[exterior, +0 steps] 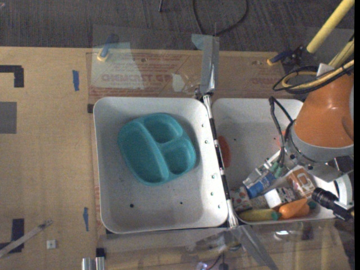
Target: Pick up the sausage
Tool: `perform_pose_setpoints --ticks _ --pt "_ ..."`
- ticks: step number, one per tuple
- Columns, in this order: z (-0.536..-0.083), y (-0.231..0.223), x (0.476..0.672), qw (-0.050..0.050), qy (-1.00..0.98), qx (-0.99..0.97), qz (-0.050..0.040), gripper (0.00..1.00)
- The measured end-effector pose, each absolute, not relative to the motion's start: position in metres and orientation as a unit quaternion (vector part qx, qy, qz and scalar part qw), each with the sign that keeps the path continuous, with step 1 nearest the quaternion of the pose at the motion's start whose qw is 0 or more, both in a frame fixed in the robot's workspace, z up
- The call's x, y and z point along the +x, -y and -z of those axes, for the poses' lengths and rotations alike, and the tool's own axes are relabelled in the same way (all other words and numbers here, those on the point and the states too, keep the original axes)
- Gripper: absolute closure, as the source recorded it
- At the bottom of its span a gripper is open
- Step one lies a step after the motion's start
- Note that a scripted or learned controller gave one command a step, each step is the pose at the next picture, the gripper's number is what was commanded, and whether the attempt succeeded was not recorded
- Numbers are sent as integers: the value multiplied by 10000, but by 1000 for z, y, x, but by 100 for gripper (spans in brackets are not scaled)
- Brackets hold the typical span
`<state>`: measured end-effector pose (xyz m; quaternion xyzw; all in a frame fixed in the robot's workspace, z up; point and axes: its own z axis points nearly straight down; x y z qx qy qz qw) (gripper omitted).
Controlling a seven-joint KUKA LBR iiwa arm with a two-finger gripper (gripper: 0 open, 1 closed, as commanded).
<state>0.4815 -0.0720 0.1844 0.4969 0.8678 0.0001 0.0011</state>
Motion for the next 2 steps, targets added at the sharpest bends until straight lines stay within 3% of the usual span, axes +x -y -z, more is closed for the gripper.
perform_pose_setpoints --ticks 1,2 --pt "-194 74 482 32 -8666 4989 -7 100" --pt "-194 74 482 30 -8665 4992 -6 0"
